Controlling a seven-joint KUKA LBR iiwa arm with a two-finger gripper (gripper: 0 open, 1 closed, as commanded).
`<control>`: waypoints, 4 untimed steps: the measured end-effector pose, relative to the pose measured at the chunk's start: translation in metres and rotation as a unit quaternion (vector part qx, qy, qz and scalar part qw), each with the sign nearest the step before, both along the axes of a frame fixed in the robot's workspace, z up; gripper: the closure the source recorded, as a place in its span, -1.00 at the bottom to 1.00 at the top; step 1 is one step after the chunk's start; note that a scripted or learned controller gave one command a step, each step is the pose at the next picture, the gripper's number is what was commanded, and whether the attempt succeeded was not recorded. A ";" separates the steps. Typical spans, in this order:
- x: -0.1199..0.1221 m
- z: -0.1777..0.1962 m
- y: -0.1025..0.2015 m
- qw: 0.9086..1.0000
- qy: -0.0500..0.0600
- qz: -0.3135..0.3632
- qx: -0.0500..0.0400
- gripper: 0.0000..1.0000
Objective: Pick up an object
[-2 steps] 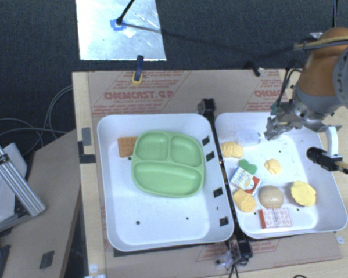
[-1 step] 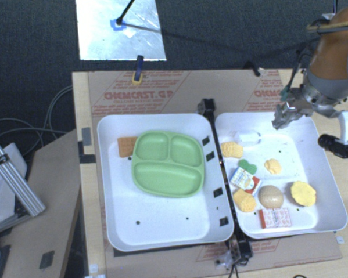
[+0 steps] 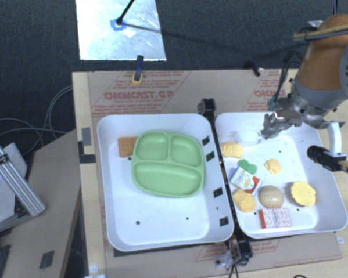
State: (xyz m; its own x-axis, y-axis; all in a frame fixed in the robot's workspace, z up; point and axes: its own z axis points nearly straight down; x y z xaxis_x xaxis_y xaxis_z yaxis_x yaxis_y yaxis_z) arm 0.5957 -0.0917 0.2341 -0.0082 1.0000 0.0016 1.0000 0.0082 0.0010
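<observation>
Hand: the hand (image 3: 270, 128) is hanging low over the bare back part of the right shallow white bin (image 3: 327, 223); whether it is clenched or released, I cannot tell.
Targets: the small yellow foam lump (image 3: 272, 166), the pale yellow chunk (image 3: 231, 149) and the brown egg-shaped ball (image 3: 270, 196) are lying nearer the camera than the hand, loosely apart.
Room: the back rim is sitting close behind the hand, open floor is lying in front.
Left: the green sectioned plastic plate (image 3: 166, 164) is resting in the left white bin (image 3: 124, 234), well apart.

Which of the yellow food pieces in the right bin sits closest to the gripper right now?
The yellow piece at the bin's upper left, beside the divider. It lies just left of and below the gripper; the other yellow pieces lie farther down the bin.
</observation>
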 end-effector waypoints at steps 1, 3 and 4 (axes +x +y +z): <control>-0.020 -0.009 0.050 1.000 0.001 0.000 0.000 1.00; -0.082 -0.018 0.122 1.000 0.002 -0.001 0.000 1.00; -0.086 0.000 0.141 1.000 -0.001 0.000 0.000 1.00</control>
